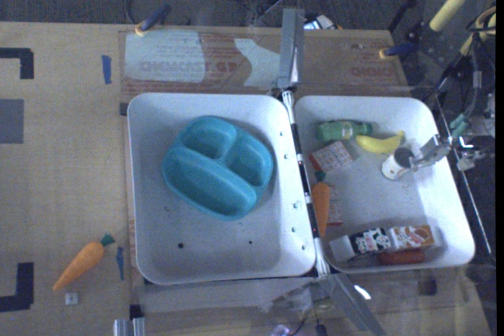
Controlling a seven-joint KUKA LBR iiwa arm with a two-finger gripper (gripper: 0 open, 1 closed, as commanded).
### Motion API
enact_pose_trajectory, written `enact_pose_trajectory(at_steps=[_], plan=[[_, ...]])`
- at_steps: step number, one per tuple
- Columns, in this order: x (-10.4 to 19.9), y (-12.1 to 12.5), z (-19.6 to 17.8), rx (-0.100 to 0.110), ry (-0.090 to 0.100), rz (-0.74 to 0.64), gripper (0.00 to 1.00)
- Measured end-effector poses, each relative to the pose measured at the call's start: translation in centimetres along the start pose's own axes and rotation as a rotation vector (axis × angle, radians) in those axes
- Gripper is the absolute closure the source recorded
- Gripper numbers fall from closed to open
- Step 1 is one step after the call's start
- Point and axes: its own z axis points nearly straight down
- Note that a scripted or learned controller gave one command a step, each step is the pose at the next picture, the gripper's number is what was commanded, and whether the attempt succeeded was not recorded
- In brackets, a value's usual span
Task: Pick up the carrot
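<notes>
Two carrots: one [320, 203] in the right bin [441, 208], against its left wall below the small carton [332, 158]; another [81, 263] on the bench. Gripper [403, 161] right of the carton; jaw state we cannot tell. Likely light, rigid, smooth plastic; we'd grip mid-body.

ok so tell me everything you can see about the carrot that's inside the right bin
The carrot is a small orange toy, likely plastic, tapering toward the near end, with what looks like a green top at the far end. It lies flat, lengthwise along the right bin's left wall, close against it. Its far end sits near a small red-and-white carton, and a flat card seems to lie beside it. Nothing grips it.
</notes>
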Motion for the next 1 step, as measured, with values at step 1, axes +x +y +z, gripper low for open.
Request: enact_pose_trajectory(at_steps=[1], plan=[[-4.16,5.51,-4.27,-0.003,-0.002,-0.039,0.00]])
